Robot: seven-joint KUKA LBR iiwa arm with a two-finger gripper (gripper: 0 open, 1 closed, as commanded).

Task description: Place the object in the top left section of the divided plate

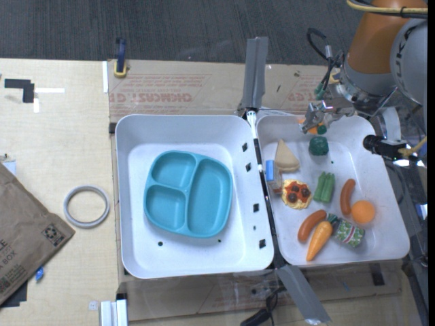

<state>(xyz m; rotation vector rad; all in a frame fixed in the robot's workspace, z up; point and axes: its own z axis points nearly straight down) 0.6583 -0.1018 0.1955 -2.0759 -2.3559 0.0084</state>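
A blue divided plate (pixel 204 195) lies in the left bin (pixel 136 182), with two small sections on its left and one long section on its right. Its top left section (pixel 168 168) holds nothing. My gripper (pixel 316 122) hangs over the back of the right bin (pixel 380 175), just above a dark green toy vegetable (pixel 318 146) and apart from it. Nothing shows in the gripper's grasp.
The right bin also holds a sandwich wedge (pixel 287 157), a pizza piece (pixel 296 193), a green pod (pixel 324 187), two red sausages (pixel 347 195) (pixel 311 224), an orange (pixel 363 212) and a carrot (pixel 318 240). A tape ring (pixel 86 205) lies left of the bins.
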